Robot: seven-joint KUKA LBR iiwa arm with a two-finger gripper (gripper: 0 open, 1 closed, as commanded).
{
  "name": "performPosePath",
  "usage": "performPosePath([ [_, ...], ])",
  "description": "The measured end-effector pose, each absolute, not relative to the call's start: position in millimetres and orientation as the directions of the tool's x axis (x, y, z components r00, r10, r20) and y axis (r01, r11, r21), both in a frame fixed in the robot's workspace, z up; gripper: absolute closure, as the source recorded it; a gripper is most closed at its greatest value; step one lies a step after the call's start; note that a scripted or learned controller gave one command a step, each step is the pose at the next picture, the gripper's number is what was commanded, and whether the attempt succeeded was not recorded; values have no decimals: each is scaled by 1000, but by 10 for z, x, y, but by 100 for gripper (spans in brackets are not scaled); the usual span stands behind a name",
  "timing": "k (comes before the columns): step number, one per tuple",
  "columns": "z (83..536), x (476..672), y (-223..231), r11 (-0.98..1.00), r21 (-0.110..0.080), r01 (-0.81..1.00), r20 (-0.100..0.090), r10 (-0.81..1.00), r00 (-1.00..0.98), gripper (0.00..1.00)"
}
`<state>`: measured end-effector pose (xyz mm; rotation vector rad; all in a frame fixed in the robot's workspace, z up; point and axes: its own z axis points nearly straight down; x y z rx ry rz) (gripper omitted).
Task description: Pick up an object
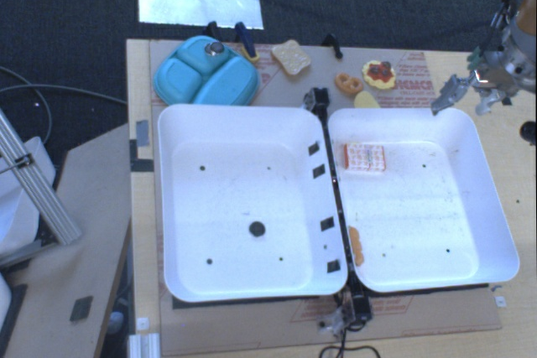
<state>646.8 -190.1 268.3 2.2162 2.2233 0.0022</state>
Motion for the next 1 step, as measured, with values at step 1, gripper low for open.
performPosePath([
  [1,1036,6671,-1503,8,-8,1000,4,1000,-8,0],
])
